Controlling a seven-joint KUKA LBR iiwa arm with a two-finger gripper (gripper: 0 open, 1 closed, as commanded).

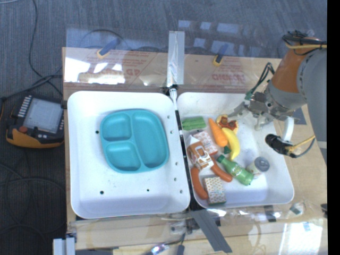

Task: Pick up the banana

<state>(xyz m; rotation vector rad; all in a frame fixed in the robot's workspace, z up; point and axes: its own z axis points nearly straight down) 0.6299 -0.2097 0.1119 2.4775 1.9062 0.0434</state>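
- While I watch from the overhead camera, I see the arm (pixel 305 73) reaching in from the right, its orange band just above the wrist, over the far right part of the right bin (pixel 276 193)
- I place the gripper (pixel 254 113) above the upper right area of that bin, with metal fingers (pixel 238 109) splayed apart; I see nothing between them, so it grips nothing
- I find the banana (pixel 232 142) lying in the right bin, a little below and left of the gripper, apart from it, its length running from upper left to lower right
- I see a carrot (pixel 217 133) just beside the banana on its left, roughly parallel to it
- I note a green bottle (pixel 236 170) lying just below the banana's lower end, with a small grey round piece (pixel 261 164) to its right
- I also see a green block (pixel 193 123) near the divider, a printed packet (pixel 202 152) below it, a sausage-like piece (pixel 198 182) and a patterned sponge (pixel 214 189) at the near edge
- I see the left bin (pixel 85 190) bearing a teal divided plate (pixel 134 139)
- I notice a control pendant (pixel 33 121) on the floor, left of the bench
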